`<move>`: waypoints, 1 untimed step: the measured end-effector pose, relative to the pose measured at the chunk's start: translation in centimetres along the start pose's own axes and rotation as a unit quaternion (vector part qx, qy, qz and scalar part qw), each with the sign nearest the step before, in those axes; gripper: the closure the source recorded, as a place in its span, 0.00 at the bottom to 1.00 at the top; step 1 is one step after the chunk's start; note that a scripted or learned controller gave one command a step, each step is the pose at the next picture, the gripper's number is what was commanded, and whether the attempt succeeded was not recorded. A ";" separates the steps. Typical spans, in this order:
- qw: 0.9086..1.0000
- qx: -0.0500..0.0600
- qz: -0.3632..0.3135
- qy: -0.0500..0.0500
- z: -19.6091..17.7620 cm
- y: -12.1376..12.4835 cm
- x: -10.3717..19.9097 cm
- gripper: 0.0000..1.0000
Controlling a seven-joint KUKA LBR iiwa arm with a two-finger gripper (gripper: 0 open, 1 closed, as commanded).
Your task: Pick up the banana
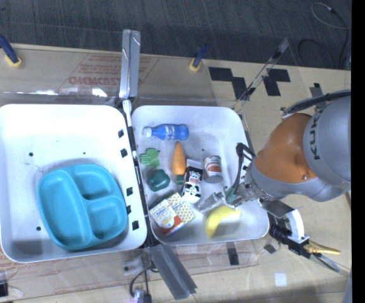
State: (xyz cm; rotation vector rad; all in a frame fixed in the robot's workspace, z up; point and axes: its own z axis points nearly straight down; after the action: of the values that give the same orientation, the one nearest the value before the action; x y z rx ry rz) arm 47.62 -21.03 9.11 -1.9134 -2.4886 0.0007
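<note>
Yellow curved banana [220,219] lying near right bin's front wall.

Blue divided tray [81,205] in left bin [5,169]; bottle [166,132], carrot [178,159], can [213,166] in right.

You see a rounded grey arm [333,145] with dark lettering on its casing, and a glossy orange band [283,153] above the wrist.

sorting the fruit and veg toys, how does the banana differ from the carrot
The banana is yellow, curved and lies near the right bin's front wall, beside the gripper. The carrot is orange, straight and tapered, standing lengthwise mid-bin below the blue bottle. Both lie loose in the same bin.
</note>
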 end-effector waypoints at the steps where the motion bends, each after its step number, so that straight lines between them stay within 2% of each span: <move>1: 1.000 0.000 -0.002 0.000 -1.0 0.0 0.0 1.00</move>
State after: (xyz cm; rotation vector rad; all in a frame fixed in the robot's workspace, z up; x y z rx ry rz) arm 47.64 -21.03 10.08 -1.9073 -2.4932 0.0018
